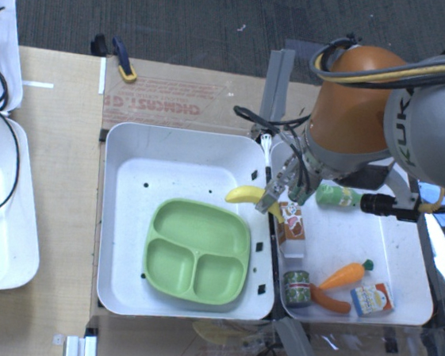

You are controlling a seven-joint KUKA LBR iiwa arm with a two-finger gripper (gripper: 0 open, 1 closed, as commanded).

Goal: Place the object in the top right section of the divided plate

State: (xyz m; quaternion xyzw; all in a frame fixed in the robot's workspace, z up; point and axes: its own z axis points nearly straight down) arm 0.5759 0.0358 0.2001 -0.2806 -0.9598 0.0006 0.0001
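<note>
plate (198, 250): light green | banana (244, 194): yellow | carrot (345, 275): orange, green top | bins (124, 202): white

Arm reaches in from the right, wrist bent down, gripper (271, 196) low, fingers clamped on a banana (244, 195).

Plate (196, 252): matt green plastic. Bins (121, 225): smooth white plastic. Banana (244, 194): glossy yellow plastic. Bench (53, 194): bare wood.

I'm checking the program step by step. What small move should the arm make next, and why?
Probably carry the banana a little left and toward the plate's top right section. The tool has the banana's end between its fingers above the left bin, just beyond the plate's far rim.
</note>
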